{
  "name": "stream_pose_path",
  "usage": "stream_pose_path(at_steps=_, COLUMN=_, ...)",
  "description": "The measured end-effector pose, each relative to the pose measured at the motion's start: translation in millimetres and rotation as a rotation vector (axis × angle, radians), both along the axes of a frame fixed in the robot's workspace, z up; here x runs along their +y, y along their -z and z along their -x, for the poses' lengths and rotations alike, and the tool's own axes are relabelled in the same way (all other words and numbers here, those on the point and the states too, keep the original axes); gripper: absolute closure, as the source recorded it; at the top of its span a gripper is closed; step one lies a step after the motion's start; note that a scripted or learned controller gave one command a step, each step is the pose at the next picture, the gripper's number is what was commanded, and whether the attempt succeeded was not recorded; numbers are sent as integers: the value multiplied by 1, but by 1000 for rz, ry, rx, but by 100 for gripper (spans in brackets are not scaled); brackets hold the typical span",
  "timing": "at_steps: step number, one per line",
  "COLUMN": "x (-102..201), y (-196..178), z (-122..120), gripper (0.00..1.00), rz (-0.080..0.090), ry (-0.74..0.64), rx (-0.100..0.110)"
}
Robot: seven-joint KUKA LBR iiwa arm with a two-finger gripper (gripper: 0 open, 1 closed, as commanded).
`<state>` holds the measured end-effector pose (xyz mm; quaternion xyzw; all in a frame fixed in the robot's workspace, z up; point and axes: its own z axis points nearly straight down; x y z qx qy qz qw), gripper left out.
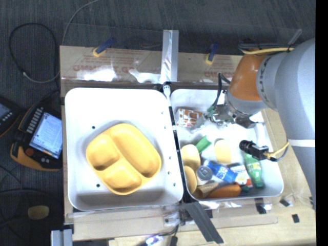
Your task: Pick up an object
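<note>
In the camera view the gripper point(221, 115) hangs low over the right bin point(274, 186) near its far edge, above the clutter. Whether it is parted or closed, I cannot tell. Nothing looks lifted: the blue bottle point(221, 172) and green bottle point(253, 171) lie along the near edge, so the pick seems undone.

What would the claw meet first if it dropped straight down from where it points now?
Probably the bare white floor of the right bin, beside the orange-patterned packet; depth is hard to judge from the claw.

Glossy yellow plastic tray point(123, 158)
</note>
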<state>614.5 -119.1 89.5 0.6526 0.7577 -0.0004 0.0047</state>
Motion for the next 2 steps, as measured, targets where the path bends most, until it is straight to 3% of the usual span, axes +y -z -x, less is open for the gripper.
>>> stream_pose_path(at_steps=1, x=1, y=-11, z=-2, gripper=100, rz=0, ry=-2, rx=-4)
stream_pose_path(at_steps=2, x=54, y=-94, z=-37, gripper=100, rz=-3, ry=164, rx=7)
